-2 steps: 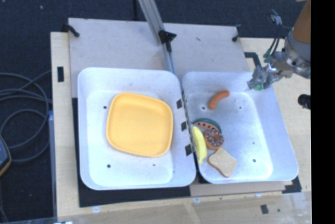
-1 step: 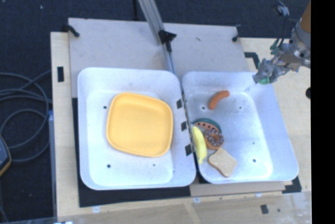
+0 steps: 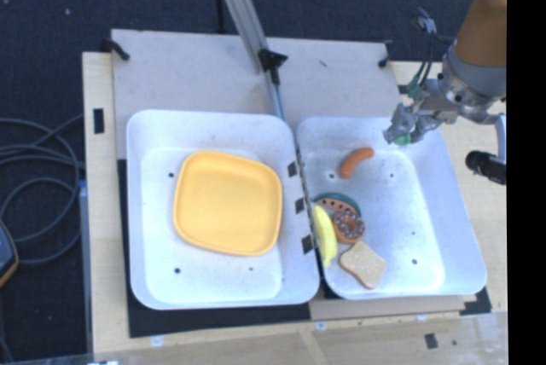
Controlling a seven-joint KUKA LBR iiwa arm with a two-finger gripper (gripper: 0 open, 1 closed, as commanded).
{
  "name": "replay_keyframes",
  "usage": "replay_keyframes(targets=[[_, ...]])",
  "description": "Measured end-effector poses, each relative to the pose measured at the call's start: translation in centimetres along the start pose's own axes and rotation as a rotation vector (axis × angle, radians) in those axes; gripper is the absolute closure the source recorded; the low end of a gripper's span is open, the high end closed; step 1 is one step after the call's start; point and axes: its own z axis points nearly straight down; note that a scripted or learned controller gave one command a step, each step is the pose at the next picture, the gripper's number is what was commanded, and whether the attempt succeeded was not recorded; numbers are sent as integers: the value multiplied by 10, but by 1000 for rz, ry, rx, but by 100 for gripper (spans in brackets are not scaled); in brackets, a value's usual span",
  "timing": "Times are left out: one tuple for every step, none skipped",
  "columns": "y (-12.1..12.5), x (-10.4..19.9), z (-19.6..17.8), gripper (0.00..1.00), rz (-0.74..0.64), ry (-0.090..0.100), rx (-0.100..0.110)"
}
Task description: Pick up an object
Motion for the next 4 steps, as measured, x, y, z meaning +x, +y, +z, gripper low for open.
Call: replay_keyframes(targets=[[2, 54, 6, 100, -1, 0, 0], [-5, 108, -3, 100, -1, 0, -2], [-18, 168, 3, 100, -2, 1, 0], [-24, 218, -4, 100, -1, 1, -1]])
